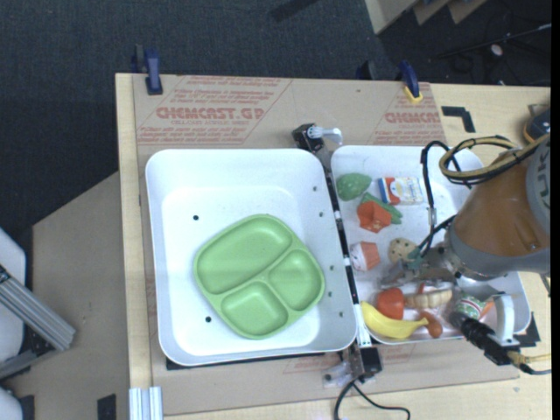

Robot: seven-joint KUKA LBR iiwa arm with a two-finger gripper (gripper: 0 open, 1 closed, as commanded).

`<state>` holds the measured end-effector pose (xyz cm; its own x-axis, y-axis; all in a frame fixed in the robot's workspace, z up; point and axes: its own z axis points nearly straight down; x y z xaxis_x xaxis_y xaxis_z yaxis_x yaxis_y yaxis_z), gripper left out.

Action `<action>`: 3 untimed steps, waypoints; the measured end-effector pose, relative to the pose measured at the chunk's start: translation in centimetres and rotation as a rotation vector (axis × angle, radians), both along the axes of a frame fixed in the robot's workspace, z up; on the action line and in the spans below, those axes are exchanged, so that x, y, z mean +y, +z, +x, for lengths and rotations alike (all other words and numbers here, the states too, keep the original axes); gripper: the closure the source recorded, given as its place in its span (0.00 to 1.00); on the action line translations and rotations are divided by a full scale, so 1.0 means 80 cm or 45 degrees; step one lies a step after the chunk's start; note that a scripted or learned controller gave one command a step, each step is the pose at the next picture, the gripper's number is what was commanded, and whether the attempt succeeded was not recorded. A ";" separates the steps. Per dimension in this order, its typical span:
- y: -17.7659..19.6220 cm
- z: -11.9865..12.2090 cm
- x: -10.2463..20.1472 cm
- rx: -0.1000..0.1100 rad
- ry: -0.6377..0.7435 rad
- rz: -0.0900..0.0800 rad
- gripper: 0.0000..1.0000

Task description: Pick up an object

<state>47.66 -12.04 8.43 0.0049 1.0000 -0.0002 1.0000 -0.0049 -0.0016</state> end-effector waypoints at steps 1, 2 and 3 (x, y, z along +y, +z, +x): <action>0.000 0.042 -0.021 -0.007 0.006 -0.003 0.00; 0.001 0.130 0.016 -0.010 0.013 0.000 0.00; -0.001 0.189 0.033 0.009 0.007 0.000 0.00</action>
<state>62.77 -9.39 8.37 -0.0003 1.0000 0.0001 1.0000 0.0003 -0.0088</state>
